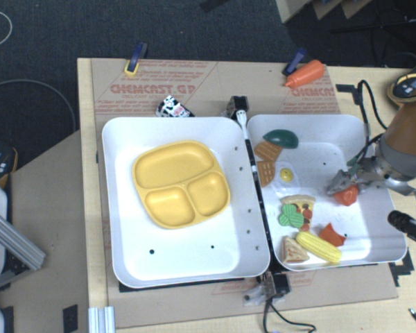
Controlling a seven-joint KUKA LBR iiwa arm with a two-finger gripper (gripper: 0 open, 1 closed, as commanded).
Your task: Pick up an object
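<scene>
I can read "CHEMCAST GP" in red on the brown sheet [156, 82] beyond the left bin [118, 186]. More red print at the far right is too faint for me.

Two shallow white bins sit side by side on the table [194, 82]. The left bin [125, 241] holds a yellow divided plate [181, 183]. The right bin [319, 134] holds toy food: a dark green piece [281, 138] at the top, a brown waffle-like piece [266, 159], a small yellow piece [286, 175], a pizza slice [299, 206] beside a green piece [288, 218], a corn cob [319, 247], a sandwich wedge [292, 250] and a red-orange piece [332, 235]. The arm [405, 141] reaches in from the right; its hand [341, 184] is low in the right bin, just beside a red piece [347, 197]. An orange clamp [304, 74] lies on the table above the right bin
</scene>
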